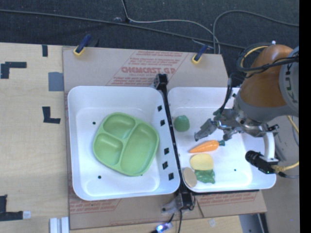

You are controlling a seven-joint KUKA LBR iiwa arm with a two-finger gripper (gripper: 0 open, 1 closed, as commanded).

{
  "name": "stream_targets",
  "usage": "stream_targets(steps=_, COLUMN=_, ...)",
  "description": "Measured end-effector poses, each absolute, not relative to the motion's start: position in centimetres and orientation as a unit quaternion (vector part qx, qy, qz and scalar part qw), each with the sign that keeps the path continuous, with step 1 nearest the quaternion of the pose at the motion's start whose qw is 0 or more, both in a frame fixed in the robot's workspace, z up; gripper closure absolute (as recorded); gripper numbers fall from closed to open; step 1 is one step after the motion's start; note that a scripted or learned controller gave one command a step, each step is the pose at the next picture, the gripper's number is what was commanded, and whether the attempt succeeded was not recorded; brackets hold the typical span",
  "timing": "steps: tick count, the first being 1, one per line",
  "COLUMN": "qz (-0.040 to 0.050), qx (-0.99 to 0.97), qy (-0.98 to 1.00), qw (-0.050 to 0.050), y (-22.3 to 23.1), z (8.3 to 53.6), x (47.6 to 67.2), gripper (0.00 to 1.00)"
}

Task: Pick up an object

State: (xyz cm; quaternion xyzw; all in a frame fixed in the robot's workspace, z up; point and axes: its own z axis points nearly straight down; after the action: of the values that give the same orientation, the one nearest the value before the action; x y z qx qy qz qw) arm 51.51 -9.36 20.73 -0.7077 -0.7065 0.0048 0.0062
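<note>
Arm: I see the grey arm with its orange band [265,79] coming in from the right, over the right bin [243,176].
End effector: the end effector [212,130] sits above the right bin, its fingers spread wide with nothing between them; one finger [204,130] points left toward the green ball, the other runs down toward the carrot's leafy end.
Nearest target: the carrot [204,146] lies flat on the bin floor, just below the end effector, long axis roughly left to right, tip pointing left.
Other candidates: a green ball [181,123] near the divider [165,125]; a yellow piece on a green leafy piece [202,165] below the carrot; a tan piece [189,177] at the bin's lower left corner.
Left bin: a green divided plate [126,143] lies in it, well apart from my work.
Step in hand, as I judge it: lining up above the carrot before descending.
How I do it well: I centre over the carrot's thick middle, turn the wrist so the fingers close across its narrow width, and keep them wide until low.
Risk: a grasp near the tapered tip may squeeze it out sideways; the yellow piece sits close enough to be nudged.
</note>
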Motion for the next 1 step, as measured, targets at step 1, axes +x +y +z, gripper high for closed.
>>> stream_targets(steps=1, qz=0.0007, qx=-0.707, qy=-0.708, qw=0.001, y=-9.34, z=21.39, x=51.79, gripper=0.00)
